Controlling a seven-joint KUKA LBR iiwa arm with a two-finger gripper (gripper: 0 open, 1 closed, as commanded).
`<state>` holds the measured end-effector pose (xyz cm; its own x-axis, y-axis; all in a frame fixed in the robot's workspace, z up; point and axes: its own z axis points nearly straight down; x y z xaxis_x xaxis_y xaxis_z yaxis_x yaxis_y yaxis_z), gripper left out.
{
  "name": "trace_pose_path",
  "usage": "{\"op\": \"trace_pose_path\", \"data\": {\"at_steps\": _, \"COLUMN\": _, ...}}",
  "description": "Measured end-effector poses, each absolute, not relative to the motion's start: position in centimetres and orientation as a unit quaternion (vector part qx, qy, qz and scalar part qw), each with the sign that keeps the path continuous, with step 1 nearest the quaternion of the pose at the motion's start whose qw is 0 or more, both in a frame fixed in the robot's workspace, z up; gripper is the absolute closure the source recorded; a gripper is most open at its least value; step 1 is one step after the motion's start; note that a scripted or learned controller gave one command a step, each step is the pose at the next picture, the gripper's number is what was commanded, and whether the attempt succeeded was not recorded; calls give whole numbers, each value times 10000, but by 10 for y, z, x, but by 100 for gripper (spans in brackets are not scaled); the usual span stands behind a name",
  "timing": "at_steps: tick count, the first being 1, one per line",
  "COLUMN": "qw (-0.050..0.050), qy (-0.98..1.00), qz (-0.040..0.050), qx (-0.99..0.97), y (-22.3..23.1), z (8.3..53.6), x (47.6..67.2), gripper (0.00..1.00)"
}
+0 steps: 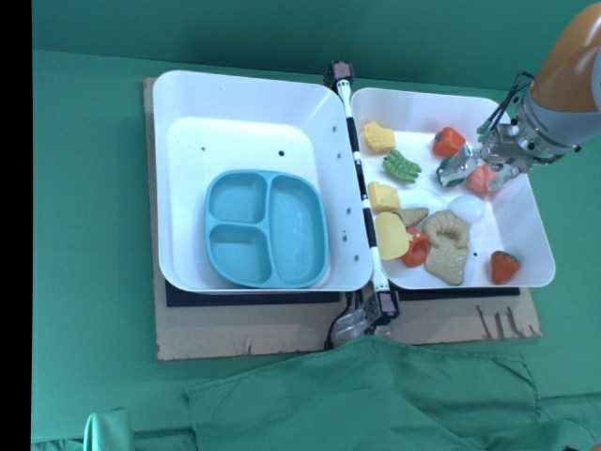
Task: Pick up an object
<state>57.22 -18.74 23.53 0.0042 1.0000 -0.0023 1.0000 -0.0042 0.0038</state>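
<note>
While the tool (472, 173) is lowered into the right bin (531, 242), a salmon-pink piece (481, 181) is seen clasped between its fingers.

Divided plate (268, 228) in left bin (188, 97); toy foods (423, 224) in right bin (535, 242).

The arm (571, 73) runs off the right edge, and the gripper (474, 172) covers part of a reddish item (482, 182), too hidden to identify. Finger spacing's unreadable here.

I see the gripper (476, 171) low in the right bin (529, 216), at a pinkish-red piece (481, 180) (grasp unclear); blue tray (267, 228) in left bin (188, 101).
</note>
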Motion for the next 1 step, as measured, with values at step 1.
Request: {"op": "trace_pose_path", "data": {"at_steps": 1, "qw": 53, "qy": 7071, "qz": 24, "qx": 7071, "y": -186, "z": 252, "x": 644, "gripper": 0}}
